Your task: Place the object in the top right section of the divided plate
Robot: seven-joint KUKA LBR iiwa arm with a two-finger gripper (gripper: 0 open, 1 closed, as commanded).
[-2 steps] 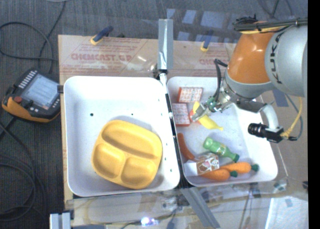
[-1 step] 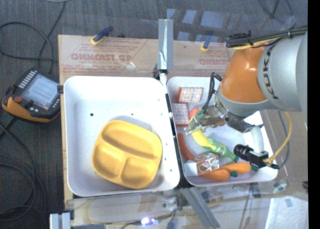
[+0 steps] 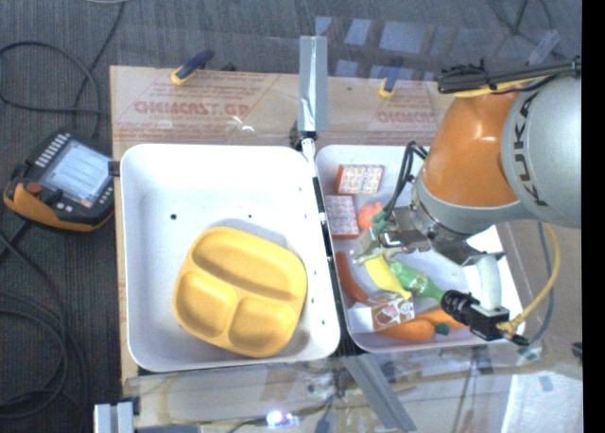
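A yellow divided plate [image 3: 241,291] lies in the left white bin [image 3: 151,185], towards its front right, with one long section at the back and two smaller ones at the front. My gripper [image 3: 389,240] hangs low over the right bin [image 3: 342,159], among the toy food. Right by it lie a yellow banana [image 3: 380,275] and a green piece [image 3: 416,282]. The wrist and the arm's orange band hide most of what is under the gripper.
The right bin also holds two small red-and-white boxes [image 3: 359,179], a reddish sausage [image 3: 352,287], a brown cube [image 3: 389,310] and a carrot [image 3: 408,331]. A teach pendant [image 3: 64,183] lies left of the bench. A metal post [image 3: 312,81] stands behind the bins.
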